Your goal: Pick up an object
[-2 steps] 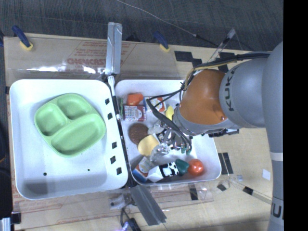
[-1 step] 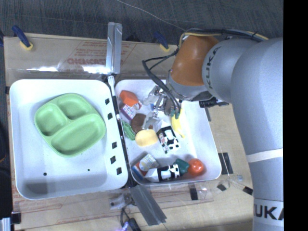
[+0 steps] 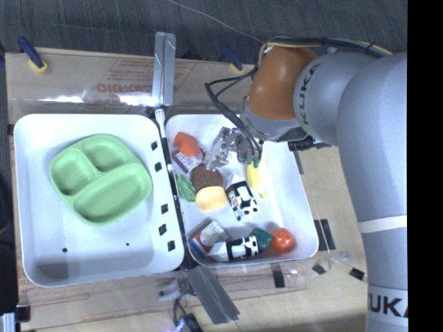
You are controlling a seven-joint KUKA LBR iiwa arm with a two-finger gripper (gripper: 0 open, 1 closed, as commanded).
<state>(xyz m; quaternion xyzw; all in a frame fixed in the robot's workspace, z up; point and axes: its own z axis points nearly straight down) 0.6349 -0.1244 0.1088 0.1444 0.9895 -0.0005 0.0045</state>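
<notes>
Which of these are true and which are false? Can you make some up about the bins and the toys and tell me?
1. The green divided plate lies in the left bin. True.
2. The end effector is over the left bin. False: it is over the right bin, among the toys.
3. A yellow round toy lies beside a brown one. True.
4. The red tomato-like toy sits on the green plate. False: it lies in the right bin's near corner.
5. The black-and-white cow-patterned toy is in the right bin. True.
</notes>
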